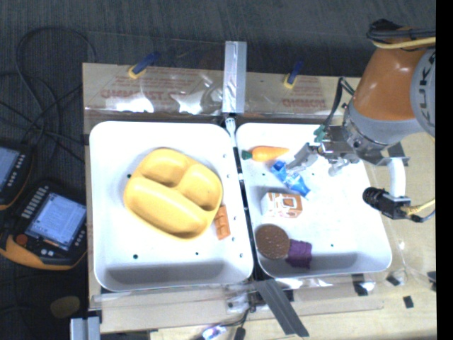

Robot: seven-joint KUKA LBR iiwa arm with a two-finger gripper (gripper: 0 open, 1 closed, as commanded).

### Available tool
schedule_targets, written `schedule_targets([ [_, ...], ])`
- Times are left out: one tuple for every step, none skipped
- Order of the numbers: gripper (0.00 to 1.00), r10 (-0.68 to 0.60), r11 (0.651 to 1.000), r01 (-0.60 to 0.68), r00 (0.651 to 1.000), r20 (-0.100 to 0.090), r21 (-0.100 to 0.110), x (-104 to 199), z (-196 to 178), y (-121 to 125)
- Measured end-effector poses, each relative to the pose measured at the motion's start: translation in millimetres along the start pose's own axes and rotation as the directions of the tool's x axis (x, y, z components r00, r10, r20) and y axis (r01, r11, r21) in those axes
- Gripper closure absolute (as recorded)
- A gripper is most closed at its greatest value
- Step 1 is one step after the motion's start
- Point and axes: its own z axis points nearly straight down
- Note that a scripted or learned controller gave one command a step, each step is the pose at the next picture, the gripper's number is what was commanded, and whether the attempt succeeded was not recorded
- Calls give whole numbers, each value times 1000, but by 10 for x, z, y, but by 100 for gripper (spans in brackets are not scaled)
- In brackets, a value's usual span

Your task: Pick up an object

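The right bin (354,225) holds an orange carrot (269,152) at its far left. Beside it lie a blue packet (296,180) and a white and orange packet (284,204). Nearer the front are a brown round disc (272,241) and a purple block (299,253). My gripper (291,164) reaches in from the right, low over the bin. Its tip sits at the upper end of the blue packet, just right of the carrot. The tip meets the packet where I cannot make out a grasp.
The left bin (113,261) holds a large yellow lumpy object (173,192) and a small orange piece (222,222) against its right wall. A black cable part (382,199) hangs off the arm over the right bin's right side. A handheld controller (49,222) lies left of the bench.
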Motion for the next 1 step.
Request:
schedule_targets([
  [0,117,993,-117,993,1,2,-76,995,91],
])
